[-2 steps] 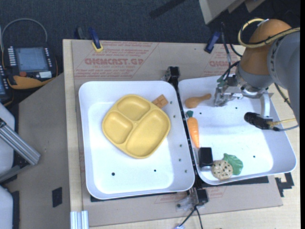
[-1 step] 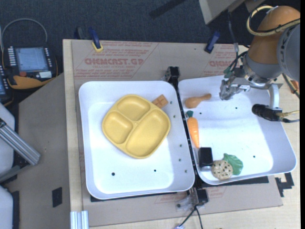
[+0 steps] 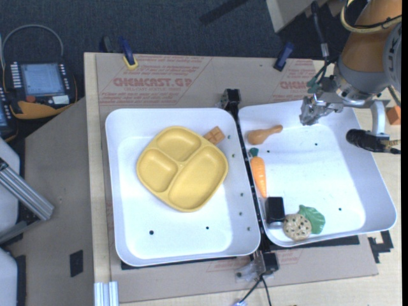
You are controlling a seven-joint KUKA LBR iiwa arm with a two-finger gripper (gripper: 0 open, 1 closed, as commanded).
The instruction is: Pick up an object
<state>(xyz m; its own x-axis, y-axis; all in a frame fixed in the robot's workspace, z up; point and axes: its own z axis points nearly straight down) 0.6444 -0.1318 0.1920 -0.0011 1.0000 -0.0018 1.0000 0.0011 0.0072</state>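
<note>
My gripper (image 3: pixel 310 115) hangs over the far part of the right bin (image 3: pixel 344 171), with nothing seen in it. A tan drumstick (image 3: pixel 263 134) lies to its left, near the bin's far left corner. An orange carrot (image 3: pixel 258 174) with a green top lies along the left wall. At the near edge sit a black block (image 3: pixel 275 209), a speckled cookie (image 3: pixel 294 226) and a green leafy piece (image 3: pixel 312 217), close together.
The left bin (image 3: pixel 172 234) holds a yellow divided plate (image 3: pixel 183 168), with a small brown block (image 3: pixel 215 135) at its far right rim. A black divider clamp (image 3: pixel 231 98) sits between the bins at the far side.
</note>
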